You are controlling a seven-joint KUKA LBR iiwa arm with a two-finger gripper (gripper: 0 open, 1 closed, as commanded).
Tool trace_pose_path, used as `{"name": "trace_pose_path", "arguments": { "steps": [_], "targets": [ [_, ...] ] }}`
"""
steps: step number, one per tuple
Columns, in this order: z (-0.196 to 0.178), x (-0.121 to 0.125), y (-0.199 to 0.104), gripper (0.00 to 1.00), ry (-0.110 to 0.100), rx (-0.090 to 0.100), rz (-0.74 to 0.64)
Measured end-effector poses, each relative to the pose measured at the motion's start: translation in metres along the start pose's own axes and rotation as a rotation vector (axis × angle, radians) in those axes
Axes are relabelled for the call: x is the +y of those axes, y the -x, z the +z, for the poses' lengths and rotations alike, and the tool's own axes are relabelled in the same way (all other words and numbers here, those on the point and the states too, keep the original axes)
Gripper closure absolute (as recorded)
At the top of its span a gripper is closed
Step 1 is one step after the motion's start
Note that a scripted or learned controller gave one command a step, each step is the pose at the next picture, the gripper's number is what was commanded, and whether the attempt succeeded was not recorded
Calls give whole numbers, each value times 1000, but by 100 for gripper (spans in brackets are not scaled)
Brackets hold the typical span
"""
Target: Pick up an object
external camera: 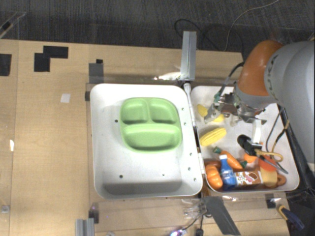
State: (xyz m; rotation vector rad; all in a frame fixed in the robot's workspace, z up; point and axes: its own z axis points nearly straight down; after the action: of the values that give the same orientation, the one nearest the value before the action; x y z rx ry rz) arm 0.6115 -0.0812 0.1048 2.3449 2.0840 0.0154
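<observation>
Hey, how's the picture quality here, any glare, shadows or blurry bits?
Camera view: even overhead light; the left bin looks slightly washed out with a soft shadow along its near wall; the green tray is clear; the gripper and the toys beneath it look soft and hard to separate.

Bench top (44,132): light wood, w/ black tape marks (49,57) top left. Floor (123,9) behind: dark grey carpet, thin cable (256,6) trailing across. Metal bracket post (189,53) at bench rear.
</observation>
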Motion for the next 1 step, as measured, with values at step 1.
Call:
{"name": "trace_pose_path", "arguments": {
  "steps": [1],
  "targets": [
    [-12, 2, -2, 100, 5, 3, -2]
  ]
}}
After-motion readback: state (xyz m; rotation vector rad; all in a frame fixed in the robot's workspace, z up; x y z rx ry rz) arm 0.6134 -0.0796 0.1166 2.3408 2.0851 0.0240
